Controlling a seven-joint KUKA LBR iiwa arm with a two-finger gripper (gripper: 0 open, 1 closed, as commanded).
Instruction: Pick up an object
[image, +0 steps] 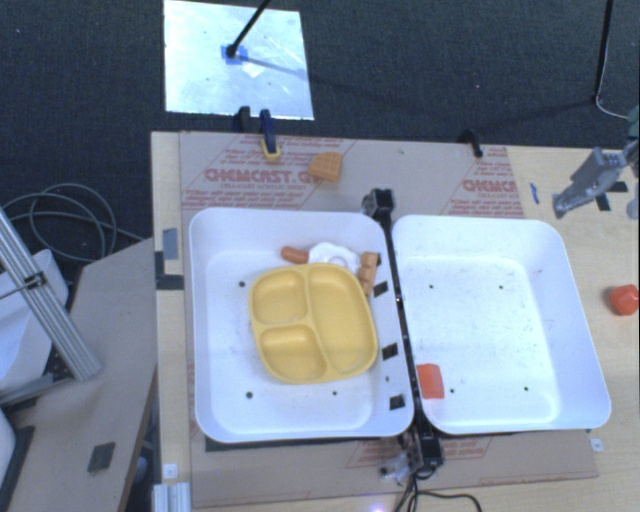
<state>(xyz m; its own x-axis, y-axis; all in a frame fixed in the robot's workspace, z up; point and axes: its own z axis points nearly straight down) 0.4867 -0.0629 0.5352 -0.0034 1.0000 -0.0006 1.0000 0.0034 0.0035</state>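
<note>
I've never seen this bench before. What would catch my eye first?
A yellow divided tray lying in the left bin, with small toy food items at its upper edge. Next, an orange block at the right bin's lower left corner. The tool sits at upper right, outside the bins.

A robotics lab: a plywood bench (560, 455) lined with printed cardboard carries two white bins (215, 330) clamped side by side, loose cables (60, 215) trail over dark carpet (80, 90), and an aluminium frame rail (40, 300) stands beside it.
</note>
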